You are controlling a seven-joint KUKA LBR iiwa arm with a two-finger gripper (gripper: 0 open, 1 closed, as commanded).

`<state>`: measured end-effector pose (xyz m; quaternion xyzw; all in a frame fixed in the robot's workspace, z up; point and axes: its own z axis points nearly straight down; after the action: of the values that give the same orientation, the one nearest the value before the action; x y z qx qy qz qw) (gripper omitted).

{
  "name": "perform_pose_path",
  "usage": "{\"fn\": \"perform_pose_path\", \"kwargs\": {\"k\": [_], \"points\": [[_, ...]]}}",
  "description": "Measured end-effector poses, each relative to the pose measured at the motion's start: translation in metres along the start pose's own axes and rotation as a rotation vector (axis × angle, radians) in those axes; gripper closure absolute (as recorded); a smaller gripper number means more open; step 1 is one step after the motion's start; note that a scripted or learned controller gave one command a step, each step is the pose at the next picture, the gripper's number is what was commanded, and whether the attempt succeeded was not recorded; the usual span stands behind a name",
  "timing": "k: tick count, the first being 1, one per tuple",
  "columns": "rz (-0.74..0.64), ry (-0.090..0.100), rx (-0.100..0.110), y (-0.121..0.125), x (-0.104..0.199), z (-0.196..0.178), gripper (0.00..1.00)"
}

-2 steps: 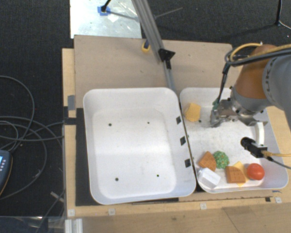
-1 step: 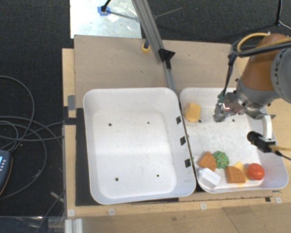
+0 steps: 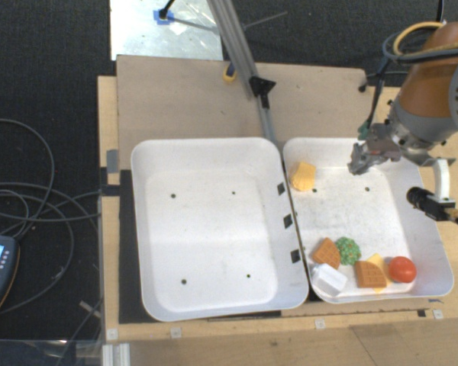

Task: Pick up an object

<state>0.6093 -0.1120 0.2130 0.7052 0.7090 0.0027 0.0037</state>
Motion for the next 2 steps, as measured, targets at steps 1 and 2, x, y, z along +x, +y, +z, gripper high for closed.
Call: {"fn": "perform_pose_path", "kwargs": {"k": [1, 2], "points": [[0.000, 0.001, 0.004, 0.001, 0.000, -0.026, 1.00], [-0.004, 0.003, 0.006, 0.003, 0.051, -0.034, 1.00]]}}
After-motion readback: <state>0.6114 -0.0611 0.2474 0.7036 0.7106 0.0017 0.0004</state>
